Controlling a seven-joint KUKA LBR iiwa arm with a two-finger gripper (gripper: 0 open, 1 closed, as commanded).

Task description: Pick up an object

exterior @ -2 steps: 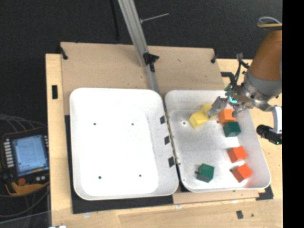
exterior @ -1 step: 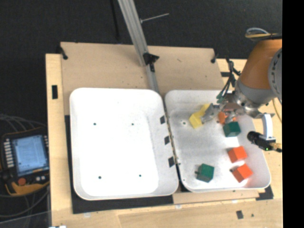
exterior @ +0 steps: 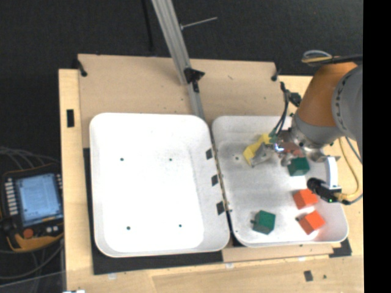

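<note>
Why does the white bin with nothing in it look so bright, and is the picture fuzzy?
In the camera view, the left bin glares almost pure white under overhead light; the green block casts a small shadow; the claw near the yellow object looks slightly blurred.

The arm (exterior: 327,105) is cut off by the right edge; its wrist hides the gripper (exterior: 278,150), so the finger state cannot be told; a green block (exterior: 299,166) near the right bin's (exterior: 244,234) right wall is partly covered by the wrist.
</note>
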